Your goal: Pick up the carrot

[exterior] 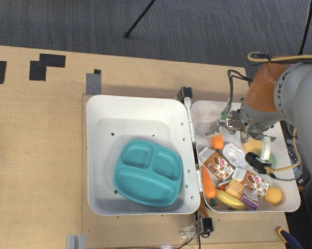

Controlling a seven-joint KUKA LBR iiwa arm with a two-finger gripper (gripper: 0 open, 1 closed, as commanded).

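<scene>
The carrot (pixel 208 183) is a long orange piece lying along the left wall of the right bin (pixel 200 114), near its front corner, with one end next to a banana (pixel 230 200). My gripper (pixel 230 123) hangs over the back part of the same bin, well behind the carrot and a little to its right. The grey arm with its orange band (pixel 262 90) covers the bin's back right area. Nothing shows in the gripper.
Several items crowd the right bin: a small orange piece (pixel 217 142), two snack packets (pixel 219 167), a white object (pixel 234 154), a yellow block (pixel 252 146), an orange fruit (pixel 274 196). A teal divided plate (pixel 148 172) lies in the left bin (pixel 126 107).
</scene>
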